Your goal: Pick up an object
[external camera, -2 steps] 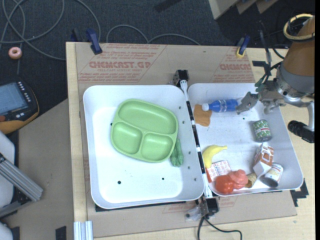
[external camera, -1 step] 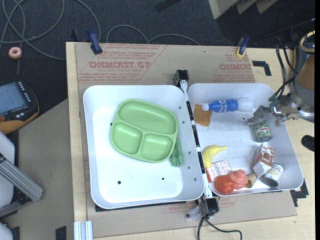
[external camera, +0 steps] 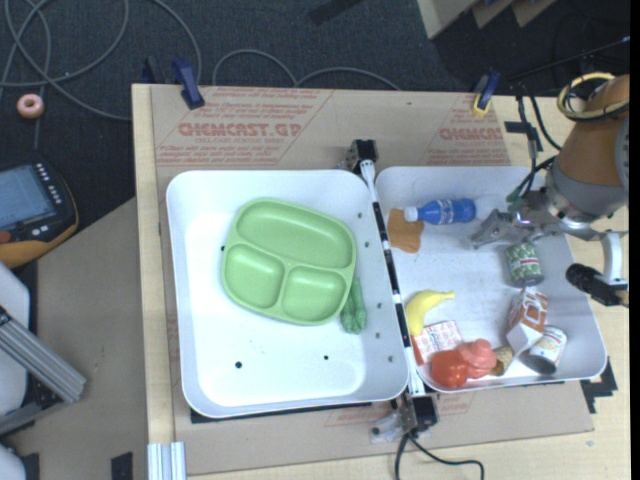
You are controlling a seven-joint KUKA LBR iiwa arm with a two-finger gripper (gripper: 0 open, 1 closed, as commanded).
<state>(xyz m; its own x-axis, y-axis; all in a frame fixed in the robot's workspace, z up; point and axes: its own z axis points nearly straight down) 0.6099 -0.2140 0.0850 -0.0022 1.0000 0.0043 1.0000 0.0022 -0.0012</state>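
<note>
The claw (external camera: 510, 230) stands open in the right bin (external camera: 470, 183), directly above a small green can (external camera: 523, 264).

1. Arm (external camera: 592, 158): one unit, entering from the right edge of the camera view, reaching leftward over the right side of the bench.
2. Orange band (external camera: 590, 148): broad, set above the wrist, upper right of view.
3. Wrist (external camera: 580, 196): grey, directly below the band, angled down and left.
4. Gripper (external camera: 508, 230): grey metal, fingers splayed apart, pointing down-left, nothing visible between them.
</note>
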